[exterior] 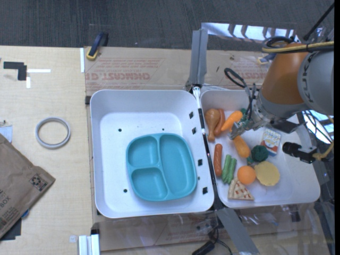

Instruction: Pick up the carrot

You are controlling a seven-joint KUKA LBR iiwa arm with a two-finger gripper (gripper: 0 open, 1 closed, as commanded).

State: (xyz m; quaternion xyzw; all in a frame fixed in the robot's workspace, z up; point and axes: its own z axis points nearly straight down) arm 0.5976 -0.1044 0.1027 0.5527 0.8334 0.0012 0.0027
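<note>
So the gripper (245,125) was down in the right bin (297,193), right by the carrot (231,121), which sat at about 10 o'clock in there beside a chicken drumstick (213,121). Couldn't tell if it actually had anything. The left bin (106,142) had a teal divided plate (159,166) in the middle. A tape roll (53,132) lay off at 9 o'clock on the bench.
</note>
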